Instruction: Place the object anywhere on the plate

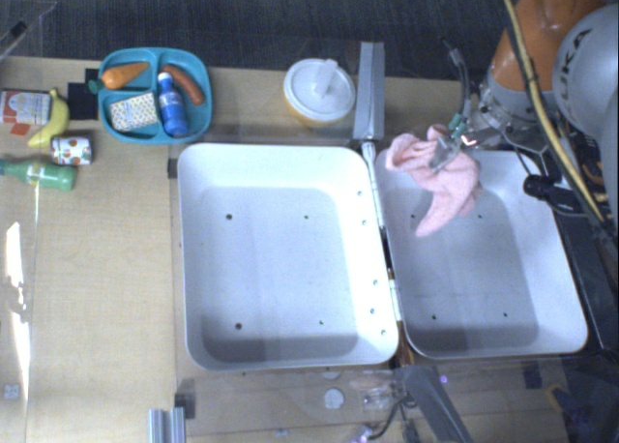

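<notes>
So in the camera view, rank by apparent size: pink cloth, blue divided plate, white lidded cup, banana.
1. Blue divided plate
2. Pink cloth, hanging bunched, so its spread is unsure; close to the plate
3. White lidded cup
4. Banana

Gripper fingertips buried in folds of pink cloth, opening indiscernible. Arm cropped by right edge. Far rim of right bin masked by cloth and wrist. Carton label print too small to read.
</notes>
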Motion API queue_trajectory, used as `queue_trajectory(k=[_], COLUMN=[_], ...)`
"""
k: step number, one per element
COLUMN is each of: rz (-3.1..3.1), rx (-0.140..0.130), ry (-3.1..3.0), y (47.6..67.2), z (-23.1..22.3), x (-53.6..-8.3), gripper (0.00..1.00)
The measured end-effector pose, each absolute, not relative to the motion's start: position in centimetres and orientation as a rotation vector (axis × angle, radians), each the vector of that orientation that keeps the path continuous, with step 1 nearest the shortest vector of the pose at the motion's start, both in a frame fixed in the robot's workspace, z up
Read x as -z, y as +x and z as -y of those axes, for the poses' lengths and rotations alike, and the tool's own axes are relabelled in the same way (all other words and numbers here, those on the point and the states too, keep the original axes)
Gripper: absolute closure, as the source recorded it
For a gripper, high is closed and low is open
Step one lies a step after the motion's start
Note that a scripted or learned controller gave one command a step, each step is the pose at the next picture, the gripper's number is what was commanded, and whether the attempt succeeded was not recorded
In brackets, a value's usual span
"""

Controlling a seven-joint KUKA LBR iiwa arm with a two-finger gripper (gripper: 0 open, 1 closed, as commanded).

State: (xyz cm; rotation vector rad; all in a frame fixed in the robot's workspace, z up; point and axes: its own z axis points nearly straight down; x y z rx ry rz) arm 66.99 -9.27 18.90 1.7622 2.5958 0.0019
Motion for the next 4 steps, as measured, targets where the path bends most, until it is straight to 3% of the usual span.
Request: queue_trajectory(k=[1, 2, 4], rz=[-2.604, -2.904, -3.134], rx=[-0.003, -0.003, -0.005], ry=[1.75, 1.19, -0.003], y=[67.1, 66.4, 66.6], z=[9.1, 4.4, -5.2], x=[-22.5, -22.1, -22.3], gripper=[1.0, 1.0, 1.0])
